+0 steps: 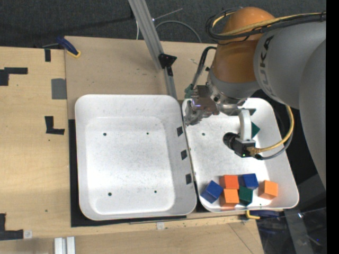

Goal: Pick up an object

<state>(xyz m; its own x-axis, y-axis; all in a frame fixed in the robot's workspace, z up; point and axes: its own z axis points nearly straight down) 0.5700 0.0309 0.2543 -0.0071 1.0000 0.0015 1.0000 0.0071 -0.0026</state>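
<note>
The grey arm with its orange band [241, 33] hangs over the right bin [209, 147]. Its gripper [195, 110] is low at that bin's far left corner, close to the wall shared with the left bin. Several small blocks lie in a cluster at the right bin's near edge: a blue block [212, 190], an orange block [230, 181], a second blue block [249, 180], another orange block [269, 188] and a dark green block [244, 195]. A teal block [255, 128] peeks out beside the wrist, partly hidden. The gripper is well away from the cluster.
The left bin [127, 152] sits beside the right one on the wooden bench. A slanted metal post [151, 30] rises behind the bins. A black camera unit with cable [235, 143] hangs from the wrist over the right bin's middle.
</note>
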